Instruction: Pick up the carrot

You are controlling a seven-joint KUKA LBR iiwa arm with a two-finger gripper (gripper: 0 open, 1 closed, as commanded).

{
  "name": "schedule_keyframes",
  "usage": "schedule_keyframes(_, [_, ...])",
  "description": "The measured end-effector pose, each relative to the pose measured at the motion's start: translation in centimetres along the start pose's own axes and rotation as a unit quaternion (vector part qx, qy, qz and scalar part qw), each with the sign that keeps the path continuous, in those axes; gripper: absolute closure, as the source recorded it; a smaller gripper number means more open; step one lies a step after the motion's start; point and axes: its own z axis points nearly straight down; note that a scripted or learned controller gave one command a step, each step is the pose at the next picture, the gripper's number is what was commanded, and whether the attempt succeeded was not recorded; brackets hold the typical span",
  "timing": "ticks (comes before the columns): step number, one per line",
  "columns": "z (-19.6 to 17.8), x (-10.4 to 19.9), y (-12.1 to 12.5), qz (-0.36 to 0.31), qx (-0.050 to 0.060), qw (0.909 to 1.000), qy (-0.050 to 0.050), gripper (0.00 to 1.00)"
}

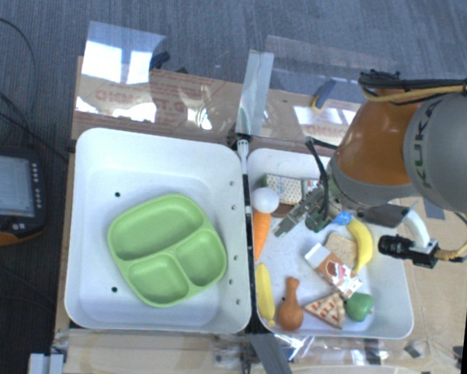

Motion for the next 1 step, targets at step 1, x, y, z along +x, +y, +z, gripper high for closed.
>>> schedule_keyframes(1, [-3.00, 5.02, 2.45, 0.130, 0.002, 0.9916, 0.001, 1.00])
